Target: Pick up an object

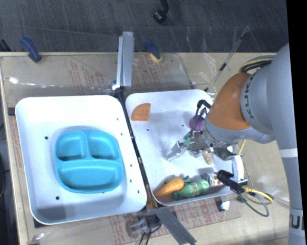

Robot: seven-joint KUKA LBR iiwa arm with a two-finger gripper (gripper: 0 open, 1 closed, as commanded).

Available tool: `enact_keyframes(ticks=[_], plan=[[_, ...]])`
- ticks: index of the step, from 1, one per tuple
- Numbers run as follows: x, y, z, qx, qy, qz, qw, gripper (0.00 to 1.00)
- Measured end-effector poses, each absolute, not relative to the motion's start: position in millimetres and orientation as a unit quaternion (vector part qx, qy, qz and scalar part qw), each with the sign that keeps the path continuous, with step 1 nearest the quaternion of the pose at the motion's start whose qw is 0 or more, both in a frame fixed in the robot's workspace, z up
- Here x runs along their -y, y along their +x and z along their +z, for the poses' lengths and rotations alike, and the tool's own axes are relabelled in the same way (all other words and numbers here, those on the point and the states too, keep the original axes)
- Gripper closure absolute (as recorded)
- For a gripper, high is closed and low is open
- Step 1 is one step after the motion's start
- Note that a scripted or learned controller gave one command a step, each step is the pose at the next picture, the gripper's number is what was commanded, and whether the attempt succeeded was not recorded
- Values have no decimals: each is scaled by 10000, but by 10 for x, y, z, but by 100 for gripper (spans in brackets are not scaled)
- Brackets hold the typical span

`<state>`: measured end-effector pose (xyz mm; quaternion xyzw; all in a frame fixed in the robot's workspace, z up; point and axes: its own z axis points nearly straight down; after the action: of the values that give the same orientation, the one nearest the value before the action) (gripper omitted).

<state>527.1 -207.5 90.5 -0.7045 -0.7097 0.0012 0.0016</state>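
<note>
Purple object point(196, 123) high in the right bin point(157, 100), just beside the gripper point(184, 146), apparently not between its fingers. Fingers spread open over bare floor, holding nothing. Carrot point(169, 187), bottle point(193, 187) heaped against the near wall, orange wedge point(140, 112) apart; blue tray point(89, 161) alone in the left bin point(28, 110).

The arm point(276, 104) is a thick, smooth grey tube with rounded joints. A broad orange band point(230, 105) wraps it above the wrist, its surface glossy and domed. Below the band a grey wrist section carries small metal fittings and a white bracket point(237, 166). A black cable point(201, 108) loops beside the band. The gripper point(183, 147) is pale metal with slim fingers and greenish parts at its base.
</note>
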Motion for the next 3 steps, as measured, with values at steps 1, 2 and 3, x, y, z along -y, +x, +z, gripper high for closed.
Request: enact_keyframes(ticks=[1,2,3], plan=[[1908,4784,925,7111,-7031,-4,-6,0],[1916,4800,1028,7132,-7010,-6,-22,100],[1915,4800,1028,7131,-7011,-6,-23,0]])
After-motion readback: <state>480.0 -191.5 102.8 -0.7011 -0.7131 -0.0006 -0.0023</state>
